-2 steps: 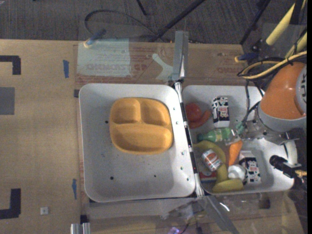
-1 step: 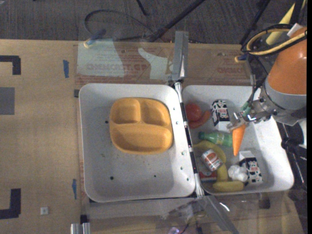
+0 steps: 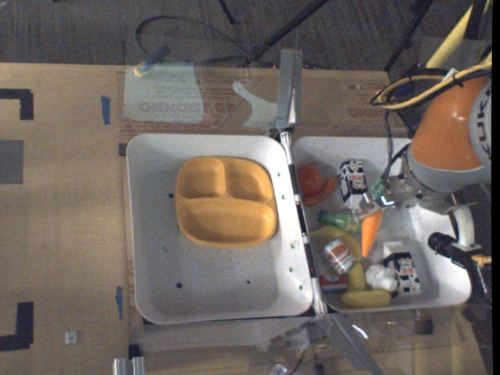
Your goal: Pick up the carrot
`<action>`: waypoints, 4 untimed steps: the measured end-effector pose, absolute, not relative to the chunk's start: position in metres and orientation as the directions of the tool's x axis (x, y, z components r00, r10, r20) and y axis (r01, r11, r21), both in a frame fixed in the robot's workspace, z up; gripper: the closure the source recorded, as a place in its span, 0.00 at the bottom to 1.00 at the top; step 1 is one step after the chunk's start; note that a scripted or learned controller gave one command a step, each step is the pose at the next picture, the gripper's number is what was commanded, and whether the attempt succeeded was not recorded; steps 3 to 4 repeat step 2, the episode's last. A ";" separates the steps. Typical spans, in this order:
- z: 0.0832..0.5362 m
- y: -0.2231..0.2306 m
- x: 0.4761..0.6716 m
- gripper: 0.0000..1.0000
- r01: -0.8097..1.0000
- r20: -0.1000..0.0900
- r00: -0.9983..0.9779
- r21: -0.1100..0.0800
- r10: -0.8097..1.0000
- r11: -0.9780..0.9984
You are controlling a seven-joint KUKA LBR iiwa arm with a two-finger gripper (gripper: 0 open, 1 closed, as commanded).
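Seen from above at a slant, two shallow white bins sit side by side on a wooden bench. The left bin [image 3: 156, 280] holds a yellow divided tray [image 3: 226, 200]. The right bin [image 3: 445, 280] is crowded, and the carrot [image 3: 370, 232] lies near its middle, thick end toward the far side, tip pointing toward the near side. Just left of the carrot is a green bottle [image 3: 337, 219]; a small milk carton [image 3: 353, 181] stands just beyond it, with a red tomato [image 3: 311, 180] further left. Nearer the viewer are a can [image 3: 337, 255], a banana [image 3: 364, 297], a white garlic bulb [image 3: 380, 276] and a second carton [image 3: 405, 273]. The grey and orange arm reaches in from the right, and its gripper [image 3: 388, 196] hangs close over the carrot's thick end; whether it is open or closed cannot be told. A good grasp would probably pinch across the carrot's narrow width near its thicker half, descending straight so the bottle and carton are not nudged.
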State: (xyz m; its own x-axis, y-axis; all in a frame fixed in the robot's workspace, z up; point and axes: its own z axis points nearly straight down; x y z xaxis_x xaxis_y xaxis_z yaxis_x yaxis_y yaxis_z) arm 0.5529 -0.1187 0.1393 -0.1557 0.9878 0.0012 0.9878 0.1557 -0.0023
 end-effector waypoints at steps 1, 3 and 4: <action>0.127 -0.097 0.554 1.00 0.998 -0.002 -0.070 0.008 0.998 0.070; 0.201 -0.031 0.538 1.00 0.993 0.000 -0.122 0.002 0.993 0.122; 0.201 -0.031 0.538 1.00 0.993 0.000 -0.122 0.002 0.993 0.122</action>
